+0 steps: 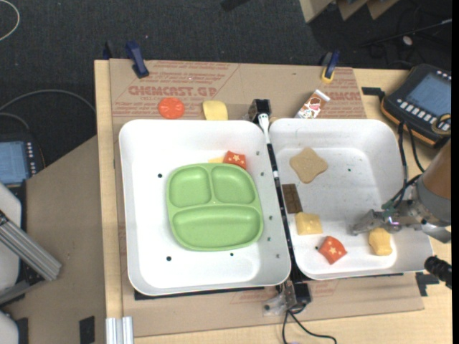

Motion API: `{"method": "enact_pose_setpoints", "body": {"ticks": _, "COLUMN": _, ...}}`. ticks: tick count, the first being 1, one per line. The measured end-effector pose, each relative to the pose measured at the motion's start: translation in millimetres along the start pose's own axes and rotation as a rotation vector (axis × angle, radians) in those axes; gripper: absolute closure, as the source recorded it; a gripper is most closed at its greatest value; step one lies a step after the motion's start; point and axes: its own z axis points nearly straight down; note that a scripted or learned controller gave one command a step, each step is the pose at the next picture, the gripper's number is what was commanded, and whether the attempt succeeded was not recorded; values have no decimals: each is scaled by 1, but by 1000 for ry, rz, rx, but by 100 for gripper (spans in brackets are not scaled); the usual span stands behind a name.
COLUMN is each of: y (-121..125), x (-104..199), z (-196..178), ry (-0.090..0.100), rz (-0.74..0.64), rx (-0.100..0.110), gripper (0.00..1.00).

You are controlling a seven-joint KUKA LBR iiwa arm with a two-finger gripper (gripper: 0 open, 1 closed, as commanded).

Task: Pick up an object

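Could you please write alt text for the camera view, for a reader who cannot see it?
The gripper hovers low in the right bin, beside a small yellow piece, with a red piece, a yellow block and a tan toast slice nearby. The left bin holds a green divided plate.

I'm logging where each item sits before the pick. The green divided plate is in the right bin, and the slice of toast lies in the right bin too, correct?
Not quite. The camera view shows the green divided plate in the left bin, not the right one. The slice of toast does lie in the right bin, as you said.
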Motion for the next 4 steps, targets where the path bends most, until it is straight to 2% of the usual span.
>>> {"method": "enact_pose_setpoints", "body": {"ticks": 1, "y": 2, "x": -4, "z": -12, "ry": -12, "rz": 3, "rx": -5, "gripper": 100}}
{"method": "enact_pose_setpoints", "body": {"ticks": 2, "y": 36, "x": 62, "z": -123, "ry": -14, "rz": -7, "rx": -18, "gripper": 100}}
{"method": "enact_pose_setpoints", "body": {"ticks": 3, "y": 32, "x": 58, "z": -117, "ry": -12, "rz": 2, "rx": -4, "gripper": 0}}
{"method": "enact_pose_setpoints", "body": {"ticks": 4, "y": 4, "x": -5, "z": -7, "ry": -3, "rz": 6, "rx": 4, "gripper": 0}}
